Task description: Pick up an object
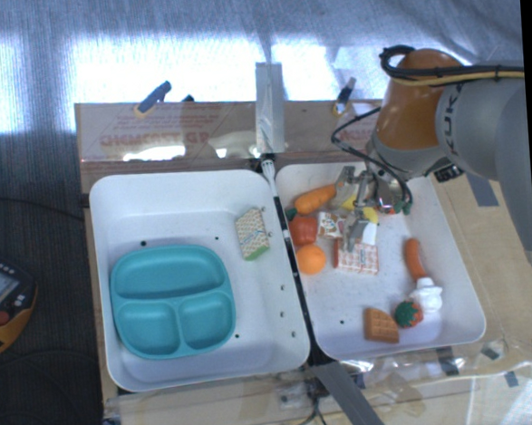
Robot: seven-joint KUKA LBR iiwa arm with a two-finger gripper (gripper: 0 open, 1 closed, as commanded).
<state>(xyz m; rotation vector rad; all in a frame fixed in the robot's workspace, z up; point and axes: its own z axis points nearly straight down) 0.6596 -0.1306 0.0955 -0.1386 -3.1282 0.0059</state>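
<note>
Now, two shallow white bins sit side by side on the desk. The left bin (124, 194) holds a teal divided plate (172, 300) toward its near left corner, with three compartments, and a small pale patterned block (252, 232) near the bin's right wall, apart from the plate.

The right bin (461, 266) holds the toy food. A carrot (314, 199) lies near its far left corner. Just nearer than it are a red piece (303, 229) and an orange ball (311, 259), both close to the left wall. A flat white card with red print (357, 259) lies near the bin's middle, beside the ball. A sausage (415, 257) lies toward the right wall. By the near edge sit a waffle-like brown piece (380, 325), a green and red piece (407, 313) touching it, and a white piece (427, 294) just behind that.

The arm reaches in over the right bin's far edge, its tool (360, 211) low over the clutter between carrot and card. A small red and yellow item (332, 223) lies just beside it. Cables and fittings blur the fingers, so whether they are spread or closed, or grip anything, cannot be told.
</note>
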